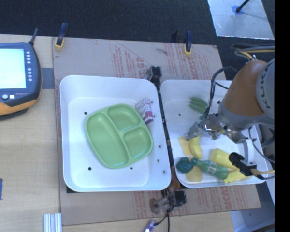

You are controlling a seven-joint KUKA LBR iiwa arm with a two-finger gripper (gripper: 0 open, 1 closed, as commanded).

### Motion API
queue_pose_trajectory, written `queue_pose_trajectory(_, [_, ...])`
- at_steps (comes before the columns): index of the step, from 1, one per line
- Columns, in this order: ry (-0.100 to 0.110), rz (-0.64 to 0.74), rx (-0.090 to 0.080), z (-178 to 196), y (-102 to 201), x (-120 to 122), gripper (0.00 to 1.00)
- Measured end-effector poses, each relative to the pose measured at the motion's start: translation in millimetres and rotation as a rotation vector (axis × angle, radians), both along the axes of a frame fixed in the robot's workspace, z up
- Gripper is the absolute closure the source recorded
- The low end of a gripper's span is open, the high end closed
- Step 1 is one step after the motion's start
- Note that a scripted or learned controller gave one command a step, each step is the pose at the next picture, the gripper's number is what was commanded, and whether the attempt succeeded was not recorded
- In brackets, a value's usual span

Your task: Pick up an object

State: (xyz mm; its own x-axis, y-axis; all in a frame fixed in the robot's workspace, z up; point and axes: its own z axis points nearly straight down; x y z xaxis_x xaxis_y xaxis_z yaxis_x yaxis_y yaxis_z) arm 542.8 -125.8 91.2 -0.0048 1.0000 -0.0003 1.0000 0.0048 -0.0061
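Clutter gathers at the near end of the right bin [180, 90]: a teal toy [186, 165] lies against yellow pieces [222, 157], so they overlap and offer few free edges. Just beyond, the hand [197, 131] hangs low over another yellow piece [195, 149], probably the pick target; whether it is spread or pinching cannot be told. The arm [246, 93] bends in from the right, wrist tipped downward. Farther back a green piece [199, 103] lies alone. The left bin [77, 91] holds a green divided plate [118, 135].
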Motion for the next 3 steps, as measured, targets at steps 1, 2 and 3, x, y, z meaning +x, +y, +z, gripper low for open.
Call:
queue_pose_trajectory(1, [-0.003,-0.001,0.0,1,10,69,0.0])
queue_pose_trajectory(2, [-0.005,0.0,0.001,102,67,39,0.0])
queue_pose_trajectory(3, [-0.002,0.0,-0.001,69,27,-5,0.0])
